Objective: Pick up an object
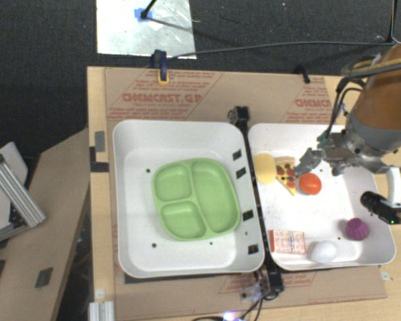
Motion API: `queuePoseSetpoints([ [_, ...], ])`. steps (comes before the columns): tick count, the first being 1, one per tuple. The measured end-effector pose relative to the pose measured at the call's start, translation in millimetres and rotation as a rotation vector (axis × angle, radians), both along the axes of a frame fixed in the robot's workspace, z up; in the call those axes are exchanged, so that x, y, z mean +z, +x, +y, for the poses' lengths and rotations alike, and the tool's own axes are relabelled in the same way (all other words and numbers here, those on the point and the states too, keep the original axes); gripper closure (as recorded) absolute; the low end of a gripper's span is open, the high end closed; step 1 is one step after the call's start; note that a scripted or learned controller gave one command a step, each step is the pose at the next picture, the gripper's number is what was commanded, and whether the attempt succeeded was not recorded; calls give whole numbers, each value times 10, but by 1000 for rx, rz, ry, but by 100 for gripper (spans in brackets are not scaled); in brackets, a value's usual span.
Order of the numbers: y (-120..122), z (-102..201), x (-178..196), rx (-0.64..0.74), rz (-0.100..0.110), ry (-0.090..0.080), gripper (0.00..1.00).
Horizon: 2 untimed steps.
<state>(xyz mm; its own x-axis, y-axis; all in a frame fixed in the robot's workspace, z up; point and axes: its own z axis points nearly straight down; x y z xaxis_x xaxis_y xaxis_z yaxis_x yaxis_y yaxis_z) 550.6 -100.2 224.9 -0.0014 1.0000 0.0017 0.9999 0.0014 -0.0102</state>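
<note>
The orange ball (310, 184) is the likeliest target, being the object nearest the gripper (312, 160), and it lies in the right bin (381, 199), towards the back half, touching the pizza slice toy (287, 173) on its left. It looks round, smooth and glossy, a plain orange-red all over, with nothing to hook a finger on.

Going from the left: the left bin (130, 179) carries only a green divided tray (195, 198), well apart from the action. In the right bin a yellow object (263, 168) sits just beside the pizza slice toy, so a descending finger may well land on the slice rather than clear it, and shove the ball aside. The ball itself would probably roll or squirt out if the pinch is off-centre.

The gripper hovers just above the ball; whether it is spread or closed I cannot tell. Nothing is visibly held.
</note>
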Motion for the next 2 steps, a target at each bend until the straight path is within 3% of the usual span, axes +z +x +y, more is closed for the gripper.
queuePoseSetpoints([
  [1, 25, 1, 58, 2, -12, -2, 0],
  [2, -15, 41, -561, 0, -6, -1, 0],
])
